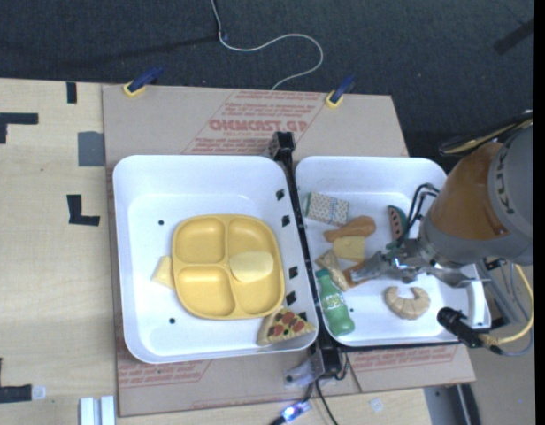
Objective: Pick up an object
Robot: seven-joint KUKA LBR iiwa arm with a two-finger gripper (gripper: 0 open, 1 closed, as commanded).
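Note:
My gripper (pixel 355 274) is low in the right bin (pixel 370 168), reaching left from the grey and orange arm (pixel 467 206). Its tip sits over a small tan food piece (pixel 329 264), just below a yellow cheese block (pixel 349 248) and just above a green bottle (pixel 333 303) lying on its side. A croissant (pixel 408 302) lies just right of and below the gripper. An orange drumstick (pixel 352 229), a checkered packet (pixel 328 207) and a watermelon slice (pixel 395 224) lie farther back. Nothing shows as lifted.
The left bin (pixel 140 184) holds a yellow divided plate (pixel 202 286) with a pale round piece (pixel 252 266) in one compartment. A pale wedge (pixel 161 273) lies beside the plate and a pizza slice (pixel 286 327) sits at the bin's front right corner. The divider wall (pixel 295 228) stands close to the gripper's left.

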